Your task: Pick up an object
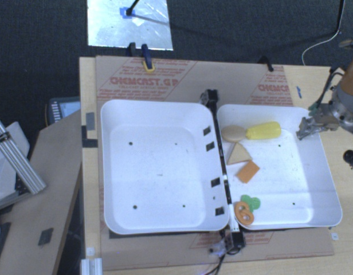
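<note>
Nothing is lifted yet: my pincer (pixel 305 129), its grip unreadable, hovers at the right bin's (pixel 314 211) far-right rim, well apart from the yellow piece (pixel 263 131).

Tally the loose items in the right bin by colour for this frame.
Yellow: 1, the yellow corn-shaped piece
Tan: 2, the tan oval piece and the tan wedge
Orange: 2, the orange square piece and the orange ring-shaped piece
Green: 1, the green piece
Total: 6
</note>
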Motion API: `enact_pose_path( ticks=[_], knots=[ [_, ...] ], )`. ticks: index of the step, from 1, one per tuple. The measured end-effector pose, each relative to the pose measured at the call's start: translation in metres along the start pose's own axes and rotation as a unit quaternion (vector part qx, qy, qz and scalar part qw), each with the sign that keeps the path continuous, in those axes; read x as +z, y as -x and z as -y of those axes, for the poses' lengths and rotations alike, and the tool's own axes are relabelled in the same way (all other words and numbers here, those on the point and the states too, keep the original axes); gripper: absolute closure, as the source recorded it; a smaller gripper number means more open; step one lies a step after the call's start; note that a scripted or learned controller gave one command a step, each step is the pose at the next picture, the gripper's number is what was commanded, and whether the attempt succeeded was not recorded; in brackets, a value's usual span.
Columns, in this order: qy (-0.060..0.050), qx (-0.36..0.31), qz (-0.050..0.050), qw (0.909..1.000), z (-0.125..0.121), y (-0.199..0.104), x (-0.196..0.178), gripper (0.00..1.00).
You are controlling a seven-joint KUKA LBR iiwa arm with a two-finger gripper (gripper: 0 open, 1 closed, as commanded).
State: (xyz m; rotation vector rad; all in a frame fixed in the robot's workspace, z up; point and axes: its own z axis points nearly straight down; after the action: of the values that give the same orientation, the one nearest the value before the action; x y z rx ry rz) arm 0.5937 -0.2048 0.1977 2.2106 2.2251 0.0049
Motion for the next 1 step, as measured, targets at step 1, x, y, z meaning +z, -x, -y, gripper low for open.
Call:
enact_pose_path(
  ticks=[1],
  knots=[
    [0.003,-0.002,0.0,1.0,0.0034,-0.0498,-0.1036,1.0]
  ],
)
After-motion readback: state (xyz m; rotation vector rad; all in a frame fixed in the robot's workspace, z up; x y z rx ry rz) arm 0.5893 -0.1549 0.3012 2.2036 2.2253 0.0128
